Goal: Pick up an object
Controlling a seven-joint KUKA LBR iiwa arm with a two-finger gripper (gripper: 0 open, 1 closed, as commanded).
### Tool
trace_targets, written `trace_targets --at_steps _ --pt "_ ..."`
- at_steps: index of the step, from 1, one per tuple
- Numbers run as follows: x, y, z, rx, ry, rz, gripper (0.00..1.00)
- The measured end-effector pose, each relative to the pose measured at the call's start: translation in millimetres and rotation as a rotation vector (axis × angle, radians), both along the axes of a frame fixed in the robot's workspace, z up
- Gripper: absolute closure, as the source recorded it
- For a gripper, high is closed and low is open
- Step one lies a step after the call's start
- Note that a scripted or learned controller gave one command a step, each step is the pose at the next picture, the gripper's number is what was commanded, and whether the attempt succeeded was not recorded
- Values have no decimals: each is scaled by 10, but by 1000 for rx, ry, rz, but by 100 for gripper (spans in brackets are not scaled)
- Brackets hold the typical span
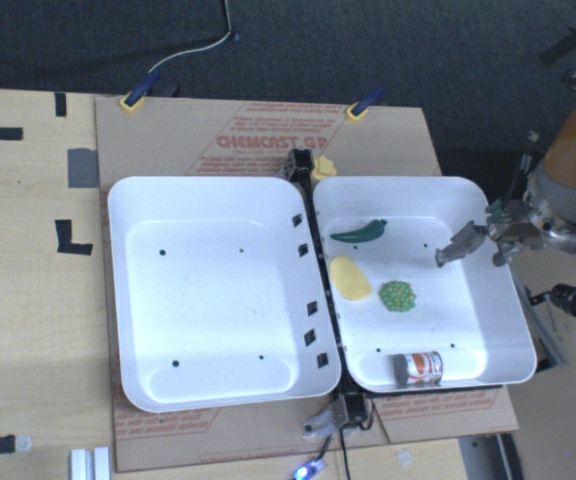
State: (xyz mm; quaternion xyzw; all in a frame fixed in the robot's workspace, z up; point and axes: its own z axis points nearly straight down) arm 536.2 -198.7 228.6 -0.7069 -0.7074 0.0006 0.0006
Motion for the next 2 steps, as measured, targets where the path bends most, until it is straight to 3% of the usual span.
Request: trace_targets --at_steps 1,2 --pt "-545 409 -1514 3 7 0 0" --pt "333 862 -1433 1 -6 5 0"
